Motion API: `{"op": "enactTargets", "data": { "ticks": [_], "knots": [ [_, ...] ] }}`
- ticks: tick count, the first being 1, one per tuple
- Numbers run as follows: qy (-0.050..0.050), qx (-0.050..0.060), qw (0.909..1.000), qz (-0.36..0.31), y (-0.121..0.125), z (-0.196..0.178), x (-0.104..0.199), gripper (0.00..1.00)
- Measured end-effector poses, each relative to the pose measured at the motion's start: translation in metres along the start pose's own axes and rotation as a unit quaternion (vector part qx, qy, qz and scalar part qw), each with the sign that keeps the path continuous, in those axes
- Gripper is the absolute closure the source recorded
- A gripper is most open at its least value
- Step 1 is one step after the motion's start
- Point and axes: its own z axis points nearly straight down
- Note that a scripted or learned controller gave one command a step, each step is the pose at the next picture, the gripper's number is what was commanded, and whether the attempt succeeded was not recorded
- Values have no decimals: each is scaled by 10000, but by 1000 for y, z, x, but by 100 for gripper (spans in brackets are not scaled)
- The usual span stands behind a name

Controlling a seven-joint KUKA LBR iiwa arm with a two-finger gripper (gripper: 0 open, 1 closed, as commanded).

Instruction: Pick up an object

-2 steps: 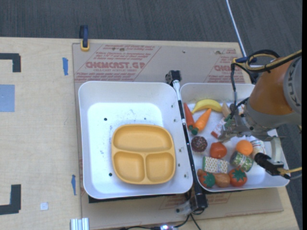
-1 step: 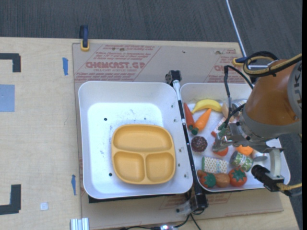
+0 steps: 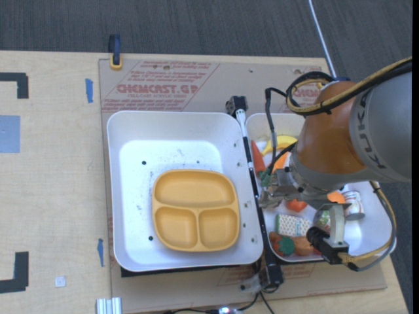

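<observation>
- The grey arm [image 3: 386, 129], with its orange band [image 3: 327, 133], reaches in from the right and hangs over the right bin [image 3: 383, 241], covering much of it.
- The end effector [image 3: 278, 191] shows as dark metal parts just below the orange band, low over the left part of the right bin, near the wall shared with the left bin [image 3: 124, 175]. The wrist hides its tip, so I cannot tell whether it is released or clenched, and nothing can be seen grasped in it.
- Small objects lie crowded in the right bin around the end effector: a yellow piece [image 3: 283, 140] above it near the bin's far wall, an orange-red piece [image 3: 257, 154] by the shared wall, a red-orange piece [image 3: 296, 205] just below and right of it, a speckled white block [image 3: 291, 225] lower down, and a green-and-orange item [image 3: 286, 243] at the near edge.
- A small can-like thing [image 3: 352, 203] lies to the right, beside the arm's cabling.
- The left bin holds a yellow divided tray [image 3: 195, 209] with three compartments, well apart from the end effector.
- Both bins sit on a brown board [image 3: 163, 84] on the pale worktop [image 3: 46, 175].
</observation>
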Motion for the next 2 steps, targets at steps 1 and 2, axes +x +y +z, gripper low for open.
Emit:
{"op": "enactTargets", "data": {
  "ticks": [1, 2],
  "knots": [
    [-3, -1, 10000, 6, 0, 0, -1, 0],
    [-3, -1, 10000, 6, 0, 0, -1, 0]
  ]
}}
